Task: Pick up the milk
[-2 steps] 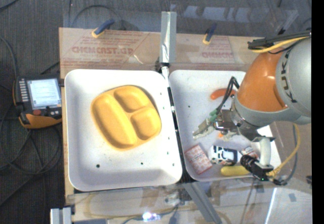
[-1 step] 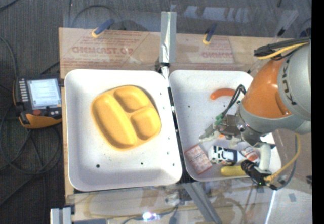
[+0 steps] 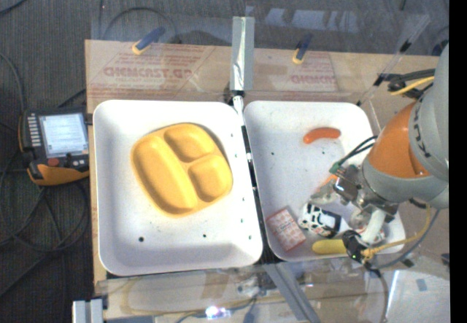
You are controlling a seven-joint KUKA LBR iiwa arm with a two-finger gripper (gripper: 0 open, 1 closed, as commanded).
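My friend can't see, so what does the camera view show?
A robot arm reaches over the right white bin, its gripper beside a black-and-white milk carton, near a yellow banana, a pinkish packet and an orange sausage. The left bin holds a yellow divided plate.

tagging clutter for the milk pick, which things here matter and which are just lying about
For the job:
- milk, black-and-white carton in the right bin
- tool, close on its right

Lying about:
- yellow plate, in the left bin
- orange piece
- pink packet
- yellow stick
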